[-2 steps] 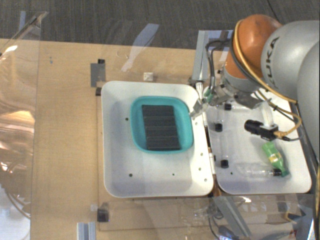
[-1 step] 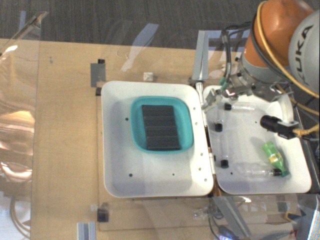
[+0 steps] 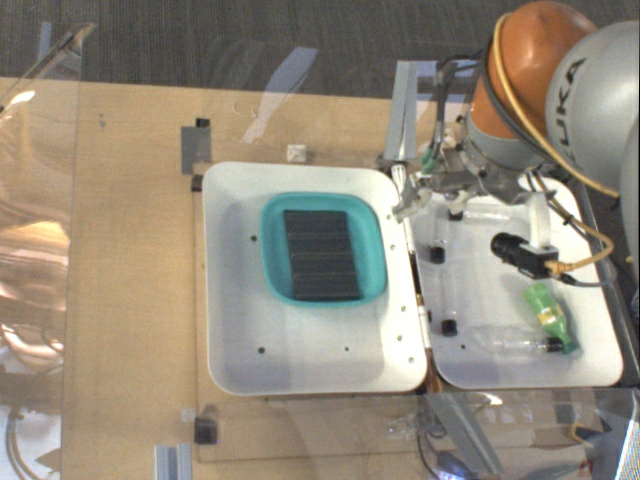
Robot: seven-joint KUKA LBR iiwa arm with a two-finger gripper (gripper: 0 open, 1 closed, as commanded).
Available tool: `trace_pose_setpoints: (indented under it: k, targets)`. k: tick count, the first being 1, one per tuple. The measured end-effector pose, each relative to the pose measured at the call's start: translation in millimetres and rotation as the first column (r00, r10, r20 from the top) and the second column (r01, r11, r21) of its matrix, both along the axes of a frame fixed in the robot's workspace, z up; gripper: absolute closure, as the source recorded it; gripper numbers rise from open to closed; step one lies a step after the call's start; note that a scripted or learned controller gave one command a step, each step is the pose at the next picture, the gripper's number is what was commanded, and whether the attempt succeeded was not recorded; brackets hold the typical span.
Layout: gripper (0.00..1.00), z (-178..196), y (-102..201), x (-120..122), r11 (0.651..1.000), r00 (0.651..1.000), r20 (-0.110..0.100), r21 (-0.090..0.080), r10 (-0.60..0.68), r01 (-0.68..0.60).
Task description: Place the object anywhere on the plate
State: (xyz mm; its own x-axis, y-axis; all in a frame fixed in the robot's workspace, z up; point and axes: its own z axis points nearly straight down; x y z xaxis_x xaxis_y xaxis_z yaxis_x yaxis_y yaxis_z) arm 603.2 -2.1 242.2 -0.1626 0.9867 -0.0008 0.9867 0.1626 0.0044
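Note:
A teal plate (image 3: 372,258) with a dark ridged mat in its middle lies in the left bin (image 3: 300,368). A small green bottle-shaped object (image 3: 550,316) rests near the front right of the right bin (image 3: 590,373), with a clear tube-like piece (image 3: 512,344) beside it. My gripper (image 3: 460,190) hangs over the back of the right bin, under the orange-banded wrist, well behind and to the left of the green object. The arm hides what lies directly below it.
Two small black pieces (image 3: 436,253) (image 3: 449,325) sit along the right bin's left side. A black cylinder with a yellow cable (image 3: 522,254) juts from the arm over the bin. Metal posts (image 3: 402,108) stand behind the bins.

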Motion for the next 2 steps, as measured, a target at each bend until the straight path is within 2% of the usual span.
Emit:
trace_pose_setpoints:
  k: [1, 2]
  targets:
    - [0.00, 24.7, 20.7, -12.9, 0.998, 0.998, 0.002, 0.001, -0.066, 0.066]
    - [1.00, 36.2, 22.1, -11.1, 0.998, 0.998, 0.007, 0.001, -0.057, 0.057]
